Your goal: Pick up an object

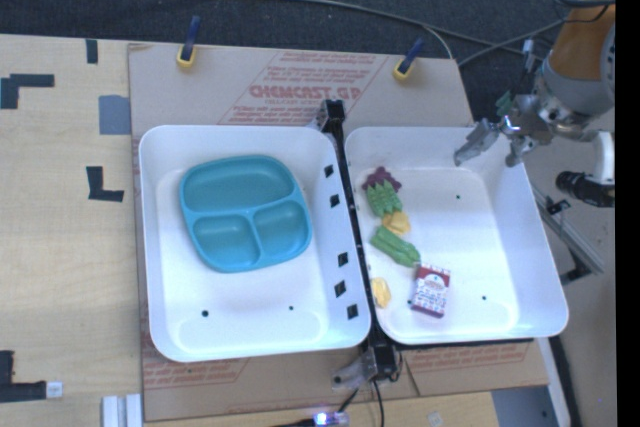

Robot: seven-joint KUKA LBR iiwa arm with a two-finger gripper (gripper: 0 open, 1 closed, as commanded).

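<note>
The right bin holds several small items along its left side: a purple grape bunch, a green toy vegetable, a yellow piece, a second green vegetable, a small yellow piece and a red-and-white box. My gripper hangs over the bin's far right corner, well away from these items. Its fingers are spread open with nothing between them.
A blue divided plate lies in the left bin. A black divider strip runs between the bins. Two yellow-and-blue clamps hold the cardboard sheet at the back. A cable crosses the dark floor behind the bench.
</note>
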